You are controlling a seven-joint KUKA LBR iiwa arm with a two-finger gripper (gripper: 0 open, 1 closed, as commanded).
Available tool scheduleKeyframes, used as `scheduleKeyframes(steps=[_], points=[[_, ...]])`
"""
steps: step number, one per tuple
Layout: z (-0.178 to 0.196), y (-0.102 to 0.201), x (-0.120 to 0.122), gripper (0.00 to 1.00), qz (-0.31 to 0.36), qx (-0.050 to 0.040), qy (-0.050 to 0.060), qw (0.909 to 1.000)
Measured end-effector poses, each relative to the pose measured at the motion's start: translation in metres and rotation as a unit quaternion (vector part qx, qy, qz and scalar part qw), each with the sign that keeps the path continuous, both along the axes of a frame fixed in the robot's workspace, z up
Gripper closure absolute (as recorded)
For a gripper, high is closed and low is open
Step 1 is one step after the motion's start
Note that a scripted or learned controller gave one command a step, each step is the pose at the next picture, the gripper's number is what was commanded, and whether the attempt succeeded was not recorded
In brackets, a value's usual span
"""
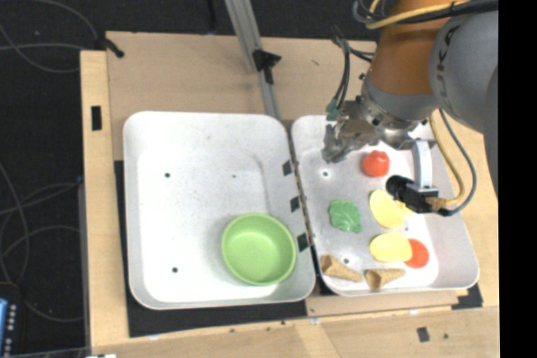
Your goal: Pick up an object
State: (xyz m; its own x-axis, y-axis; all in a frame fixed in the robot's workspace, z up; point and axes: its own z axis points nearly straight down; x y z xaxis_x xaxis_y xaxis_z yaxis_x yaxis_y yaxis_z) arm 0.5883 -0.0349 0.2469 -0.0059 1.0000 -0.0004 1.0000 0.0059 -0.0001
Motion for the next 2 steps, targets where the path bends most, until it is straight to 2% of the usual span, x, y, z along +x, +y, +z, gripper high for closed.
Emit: scheduleKeyframes(steps=[2], points=[[-0.016, 0.116, 0.006, 1.00, 0.001, 0.0005, 0.001, 1.0000]])
